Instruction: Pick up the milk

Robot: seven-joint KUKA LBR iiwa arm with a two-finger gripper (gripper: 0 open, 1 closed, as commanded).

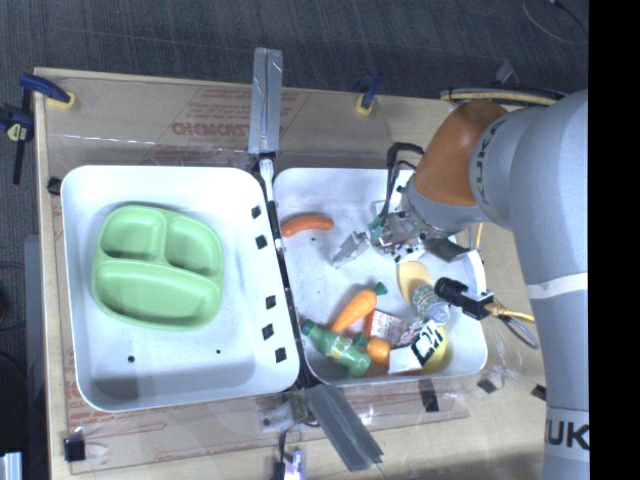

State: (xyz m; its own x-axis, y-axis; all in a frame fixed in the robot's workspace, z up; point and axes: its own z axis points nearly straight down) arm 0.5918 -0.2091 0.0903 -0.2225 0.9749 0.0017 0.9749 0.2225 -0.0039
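Seen from above, the table (150,128) carries two white bins. The left bin (90,368) holds a green divided tray (160,265). In the right bin (330,193), the milk carton (422,345) lies near the front right corner, touching a yellow banana (412,278), with a carrot (355,310), a green bottle (335,345) and a sausage (306,224) nearby. The gripper (352,249) hangs low over the bin floor, well apart from the milk; its grip cannot be told.
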